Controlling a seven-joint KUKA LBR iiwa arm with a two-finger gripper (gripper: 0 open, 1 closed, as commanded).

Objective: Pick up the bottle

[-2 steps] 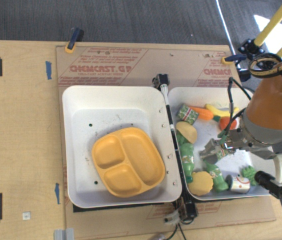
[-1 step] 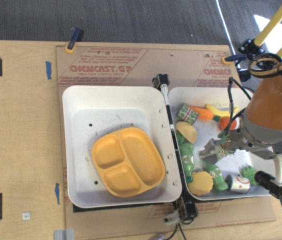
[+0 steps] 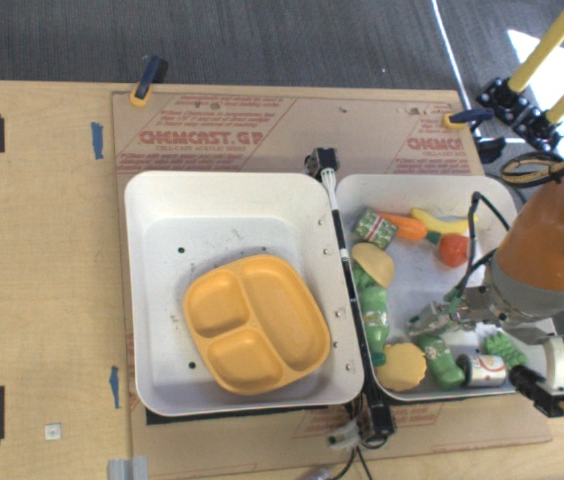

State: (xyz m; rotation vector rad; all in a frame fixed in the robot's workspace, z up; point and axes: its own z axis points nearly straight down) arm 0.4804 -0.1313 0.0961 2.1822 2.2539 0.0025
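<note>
Approach step, judging by the gripper point(image 3: 449, 315) low over the middle of the right bin point(image 3: 422, 181); cannot tell whether open or closed. Next, needs shifting left to the green bottle point(image 3: 372, 306) lying against the bin's left wall. Lies flat, long axis along that wall, neck end hidden among toys.

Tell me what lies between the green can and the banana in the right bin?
An orange toy carrot lies between the green can and the banana, as the camera view shows.

arm — reaches in from the right, orange band up | pincer point(image 3: 442, 318) — low, pointing left
</note>
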